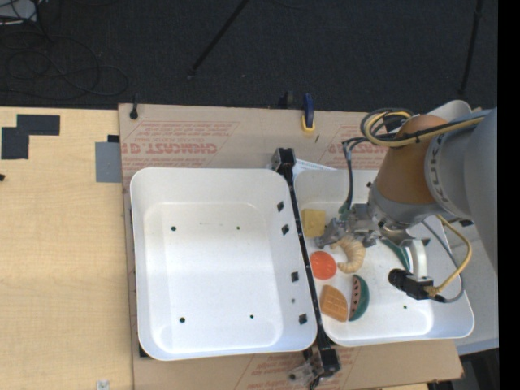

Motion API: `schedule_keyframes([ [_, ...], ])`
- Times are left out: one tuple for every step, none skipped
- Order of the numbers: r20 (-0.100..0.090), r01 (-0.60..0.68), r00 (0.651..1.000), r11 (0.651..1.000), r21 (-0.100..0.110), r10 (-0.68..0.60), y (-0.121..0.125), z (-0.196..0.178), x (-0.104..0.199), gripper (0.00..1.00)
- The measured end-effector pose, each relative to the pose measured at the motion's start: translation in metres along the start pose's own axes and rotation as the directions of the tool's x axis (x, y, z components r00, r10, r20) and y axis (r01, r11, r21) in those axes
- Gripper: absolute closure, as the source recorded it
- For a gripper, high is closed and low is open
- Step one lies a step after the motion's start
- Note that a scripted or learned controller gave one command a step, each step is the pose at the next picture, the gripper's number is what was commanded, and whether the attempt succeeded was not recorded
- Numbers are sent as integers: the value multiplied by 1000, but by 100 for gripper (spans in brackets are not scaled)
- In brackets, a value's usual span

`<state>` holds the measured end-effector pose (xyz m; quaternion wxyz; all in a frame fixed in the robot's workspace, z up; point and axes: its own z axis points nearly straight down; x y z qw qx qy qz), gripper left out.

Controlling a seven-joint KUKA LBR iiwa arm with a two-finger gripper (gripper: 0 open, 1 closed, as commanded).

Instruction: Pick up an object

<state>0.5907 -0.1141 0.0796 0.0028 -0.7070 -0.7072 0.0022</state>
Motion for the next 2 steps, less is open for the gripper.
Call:
schedule_keyframes([
  [0, -6, 1000, 1000, -4, 6, 2, -18, -3, 100],
  [-1, 8, 1000, 1000, -18, -8, 53, -115, 64, 100],
])
